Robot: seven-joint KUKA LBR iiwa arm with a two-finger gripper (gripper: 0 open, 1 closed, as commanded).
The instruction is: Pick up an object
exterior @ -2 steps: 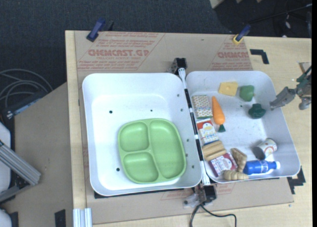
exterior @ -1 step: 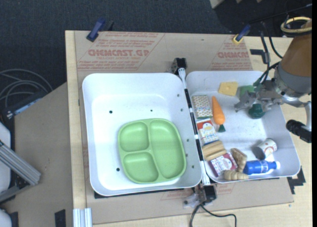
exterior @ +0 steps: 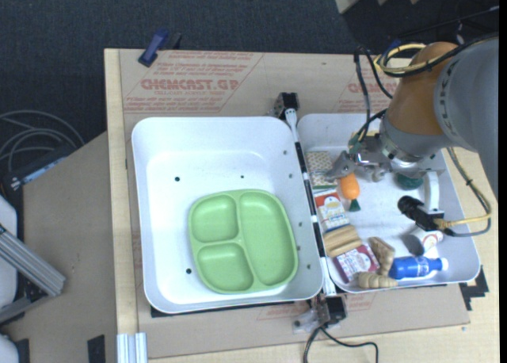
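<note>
My gripper (exterior: 358, 162) hangs low over the far left part of the right bin (exterior: 463, 254), with the grey arm and its orange band behind it. A small orange object (exterior: 348, 187) lies just below and in front of the gripper, very close to it; I cannot tell whether they touch. Beside it lies a small printed packet (exterior: 331, 209). Further forward are a tan wafer-like block (exterior: 341, 238), a red packet (exterior: 356, 262), a knobbly brown piece (exterior: 382, 254) and a blue bottle with a white cap (exterior: 416, 266).
The left bin (exterior: 158, 195) holds a green three-compartment plate (exterior: 240, 240). A patterned flat piece (exterior: 319, 165) lies by the right bin's left wall. The bins stand side by side on a cardboard-covered bench (exterior: 198, 80). A blue item (exterior: 154, 48) lies at the bench's far edge.
</note>
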